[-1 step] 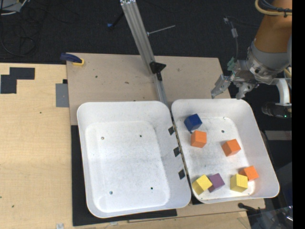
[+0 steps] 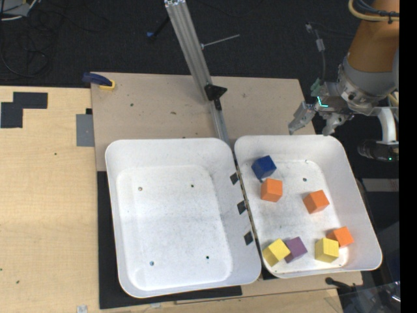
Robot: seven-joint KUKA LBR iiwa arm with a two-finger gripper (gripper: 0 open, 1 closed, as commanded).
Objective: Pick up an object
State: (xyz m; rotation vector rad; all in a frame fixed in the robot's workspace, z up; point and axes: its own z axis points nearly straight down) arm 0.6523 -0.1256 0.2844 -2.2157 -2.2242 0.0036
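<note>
The right bin (image 2: pixel 352 175) holds several small cubes: a blue one (image 2: pixel 263 167) near its back left, an orange one (image 2: pixel 272 190) just in front of it, another orange one (image 2: pixel 316 201) mid-right. Along the front lie a yellow cube (image 2: pixel 276 250), a purple cube (image 2: pixel 296 247), a second yellow cube (image 2: pixel 326 249) and an orange cube (image 2: pixel 343 236). My gripper (image 2: pixel 314 120) hangs above the bin's back edge, right of the blue cube, open with its two fingers spread and nothing between them.
The left bin (image 2: pixel 117 175) sits beside the right one, with black clips (image 2: pixel 241 207) along the shared edge. A slanted aluminium rail (image 2: pixel 195 57) rises behind the bins. A blue and yellow clamp (image 2: pixel 99 80) rests at the bench's back left corner.
</note>
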